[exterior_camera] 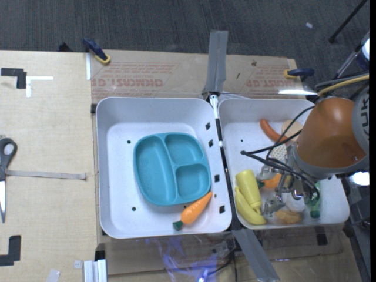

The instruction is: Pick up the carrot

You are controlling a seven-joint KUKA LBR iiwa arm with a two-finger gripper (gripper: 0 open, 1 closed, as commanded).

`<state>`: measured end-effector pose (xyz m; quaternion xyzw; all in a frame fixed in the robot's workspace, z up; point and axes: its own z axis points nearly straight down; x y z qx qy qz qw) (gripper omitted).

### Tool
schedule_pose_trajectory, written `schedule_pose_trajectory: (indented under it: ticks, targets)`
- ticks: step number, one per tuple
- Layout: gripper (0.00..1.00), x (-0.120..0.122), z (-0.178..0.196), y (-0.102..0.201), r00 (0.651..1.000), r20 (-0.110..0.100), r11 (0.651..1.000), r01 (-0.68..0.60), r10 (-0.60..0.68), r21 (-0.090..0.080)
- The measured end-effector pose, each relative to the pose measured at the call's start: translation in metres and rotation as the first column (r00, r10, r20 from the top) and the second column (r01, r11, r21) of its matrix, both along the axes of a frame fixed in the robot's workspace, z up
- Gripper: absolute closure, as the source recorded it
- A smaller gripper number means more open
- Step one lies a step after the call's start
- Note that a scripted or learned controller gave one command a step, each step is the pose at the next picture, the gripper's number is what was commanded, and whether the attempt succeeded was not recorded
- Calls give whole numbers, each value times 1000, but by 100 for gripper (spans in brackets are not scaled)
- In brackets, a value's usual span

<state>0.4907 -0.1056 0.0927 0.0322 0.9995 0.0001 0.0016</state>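
Note:
The carrot point(195, 210), orange with a green stub at its lower left end, lies in the left bin point(111, 175) near the front wall. It rests against the front right edge of a blue divided plate point(172, 168). My gripper point(281, 194) is down in the right bin point(335, 216), among the food pieces there and well to the right of the carrot. The wrist with its orange band point(329, 137) hides the back right part of that bin. Nothing of the carrot is touched by the gripper.
In the right bin lie yellow pieces point(248, 195), an orange-red sausage point(269, 128), a small orange piece point(272, 181), a tan piece point(288, 217) and a green one point(315, 207). Scissors point(4, 157) lie on the bench at far left.

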Motion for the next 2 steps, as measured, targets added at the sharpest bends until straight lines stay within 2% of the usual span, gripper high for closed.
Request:
schedule_pose_trajectory:
  ticks: [1,2]
  targets:
    - [100,3,10,0,1000,6,1000,-3,3,-2]
    - [100,8,0,-106,979,2,979,-202,202,-2]
